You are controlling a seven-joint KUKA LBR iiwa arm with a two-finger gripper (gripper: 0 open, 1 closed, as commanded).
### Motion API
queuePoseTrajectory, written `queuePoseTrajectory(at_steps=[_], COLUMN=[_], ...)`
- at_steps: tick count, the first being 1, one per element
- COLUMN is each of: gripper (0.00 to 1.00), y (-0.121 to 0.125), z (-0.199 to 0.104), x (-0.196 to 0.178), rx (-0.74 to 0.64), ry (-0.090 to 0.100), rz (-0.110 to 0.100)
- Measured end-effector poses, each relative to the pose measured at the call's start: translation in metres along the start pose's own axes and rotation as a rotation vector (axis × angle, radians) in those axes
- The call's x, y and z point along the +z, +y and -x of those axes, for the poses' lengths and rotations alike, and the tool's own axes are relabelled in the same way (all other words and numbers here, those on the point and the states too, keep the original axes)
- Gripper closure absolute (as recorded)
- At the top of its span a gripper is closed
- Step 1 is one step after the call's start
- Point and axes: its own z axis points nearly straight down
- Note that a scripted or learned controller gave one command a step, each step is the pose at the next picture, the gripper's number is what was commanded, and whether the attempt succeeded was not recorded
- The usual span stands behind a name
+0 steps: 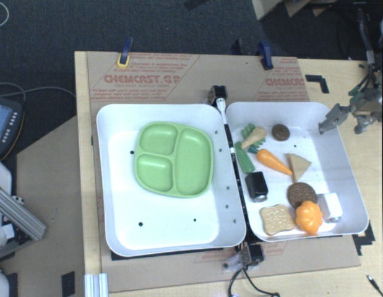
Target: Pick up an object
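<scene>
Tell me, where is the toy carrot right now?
The carrot lies in the right bin, between the green toy and the tan wedge.

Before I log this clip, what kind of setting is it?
Most likely a robotics lab bench: two white bins on a paper-covered board held by clamps, toy food such as a carrot, and a gripper at the edge.

The hand (344, 120) hovers at the right bin's (346, 166) far right rim, apart from the carrot (274, 161), orange (308, 216) and cracker (276, 219), while the left bin (117, 215) holds a green divided plate (174, 159).
</scene>
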Motion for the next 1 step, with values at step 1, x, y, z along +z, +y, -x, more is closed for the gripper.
queuePoseTrajectory(at_steps=[1], gripper=[0.0], y=[0.0025], z=[-0.0005], x=[-0.0072], rx=[-0.003], ry=[-0.003], rz=[0.013])
